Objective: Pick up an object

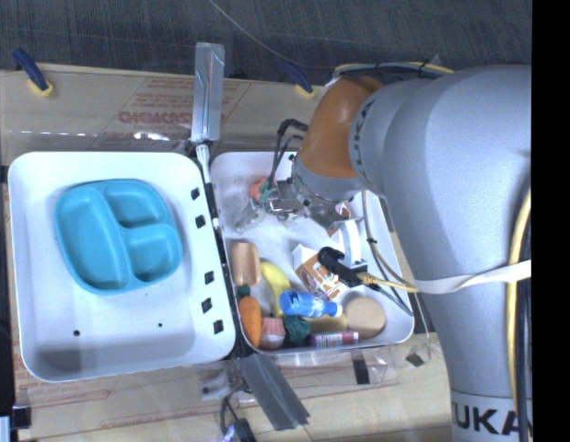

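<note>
My gripper [252, 208] is down in the far left part of the right bin [395, 274], under the grey arm and its orange band. A small orange-red thing [260, 190] lies right beside it; I cannot tell whether they touch. The near half of that bin holds a pile of toy food: a brown sausage [244, 263], a yellow banana [275, 282], an orange carrot [250, 320], a blue bottle [308, 304], a tan round bun [364, 316] and an orange and white box [314, 274]. The arm hides the bin's far right part.
The left bin [45, 339] holds a blue divided plate [119, 233] in its far half. A grey divider [207, 99] stands between the bins at the back. A thin pink tube [335, 339] lies along the right bin's near wall.
</note>
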Robot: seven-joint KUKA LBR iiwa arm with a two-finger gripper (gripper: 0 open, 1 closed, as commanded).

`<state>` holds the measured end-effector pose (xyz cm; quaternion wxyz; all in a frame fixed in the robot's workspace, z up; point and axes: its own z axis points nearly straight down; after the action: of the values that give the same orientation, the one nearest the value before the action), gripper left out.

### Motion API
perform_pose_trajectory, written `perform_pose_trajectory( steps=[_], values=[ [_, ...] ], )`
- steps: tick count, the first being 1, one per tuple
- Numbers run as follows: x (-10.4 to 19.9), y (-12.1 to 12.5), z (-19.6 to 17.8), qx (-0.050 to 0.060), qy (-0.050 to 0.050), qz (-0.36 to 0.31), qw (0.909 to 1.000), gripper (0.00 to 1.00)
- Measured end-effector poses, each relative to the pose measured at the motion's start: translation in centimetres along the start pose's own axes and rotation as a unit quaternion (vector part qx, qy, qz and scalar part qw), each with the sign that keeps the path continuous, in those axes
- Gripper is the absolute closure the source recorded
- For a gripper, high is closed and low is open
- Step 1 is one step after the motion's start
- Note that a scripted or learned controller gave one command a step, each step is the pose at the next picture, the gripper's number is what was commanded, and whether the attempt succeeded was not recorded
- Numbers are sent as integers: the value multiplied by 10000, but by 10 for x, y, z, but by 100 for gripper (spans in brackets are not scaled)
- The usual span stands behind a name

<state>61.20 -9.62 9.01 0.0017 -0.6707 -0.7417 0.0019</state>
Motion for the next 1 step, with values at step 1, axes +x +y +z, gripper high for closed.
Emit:
perform_pose_trajectory(
  steps=[1],
  values=[
    [0,-66,-30,-18,2,-908,9959,0]
  ],
)
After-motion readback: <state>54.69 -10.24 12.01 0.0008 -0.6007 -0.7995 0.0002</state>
